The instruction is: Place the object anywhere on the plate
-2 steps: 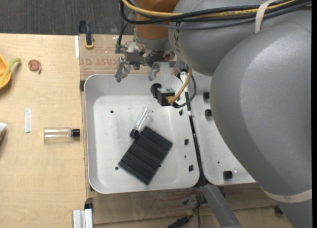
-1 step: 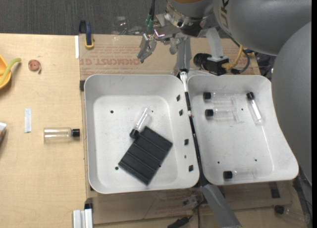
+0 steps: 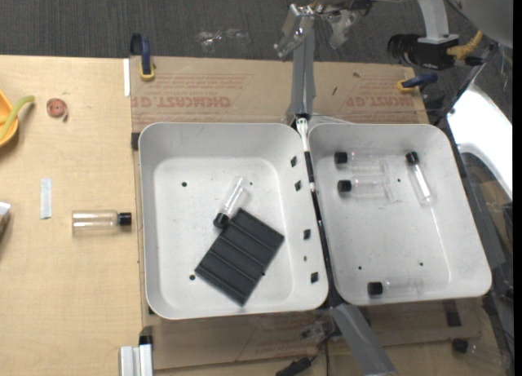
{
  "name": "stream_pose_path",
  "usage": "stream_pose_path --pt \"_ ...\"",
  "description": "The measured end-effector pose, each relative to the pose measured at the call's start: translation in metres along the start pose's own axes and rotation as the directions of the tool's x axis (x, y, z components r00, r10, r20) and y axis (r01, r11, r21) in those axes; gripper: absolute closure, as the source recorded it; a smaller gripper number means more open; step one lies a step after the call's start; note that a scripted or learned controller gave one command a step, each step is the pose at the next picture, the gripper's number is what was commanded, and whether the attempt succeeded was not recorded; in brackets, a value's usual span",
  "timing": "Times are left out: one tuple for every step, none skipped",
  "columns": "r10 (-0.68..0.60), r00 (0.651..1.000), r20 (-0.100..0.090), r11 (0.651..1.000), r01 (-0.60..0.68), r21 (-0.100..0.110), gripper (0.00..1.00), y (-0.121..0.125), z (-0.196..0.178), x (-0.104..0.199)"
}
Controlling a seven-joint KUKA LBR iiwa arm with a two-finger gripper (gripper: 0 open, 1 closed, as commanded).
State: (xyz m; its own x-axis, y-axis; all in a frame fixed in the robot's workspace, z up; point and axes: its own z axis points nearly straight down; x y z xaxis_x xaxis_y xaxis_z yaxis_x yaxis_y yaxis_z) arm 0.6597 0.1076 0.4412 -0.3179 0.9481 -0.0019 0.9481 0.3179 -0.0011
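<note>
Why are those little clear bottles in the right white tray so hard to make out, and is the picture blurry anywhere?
In the camera view, the clear plastic bottles with black caps fade into the right shallow white bin, so their caps stand out most; the dark ribbed rectangular plate in the left shallow white bin looks crisp; the pincer at the top looks soft; a bright glare washes out the right edge.

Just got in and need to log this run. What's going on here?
The arm's gripper hangs high above the far edge of the two white bins, with nothing between its fingers. In the left bin, a clear vial lies touching the black ridged plate. Several more clear vials lie in the right bin. Another vial lies on the bench.
</note>
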Motion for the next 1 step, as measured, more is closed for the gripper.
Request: stream_pose_path --pt "-0.195 0.981 -0.001 0.981 0.195 0.001 0.00 -0.0296 0.0006 -0.0879"
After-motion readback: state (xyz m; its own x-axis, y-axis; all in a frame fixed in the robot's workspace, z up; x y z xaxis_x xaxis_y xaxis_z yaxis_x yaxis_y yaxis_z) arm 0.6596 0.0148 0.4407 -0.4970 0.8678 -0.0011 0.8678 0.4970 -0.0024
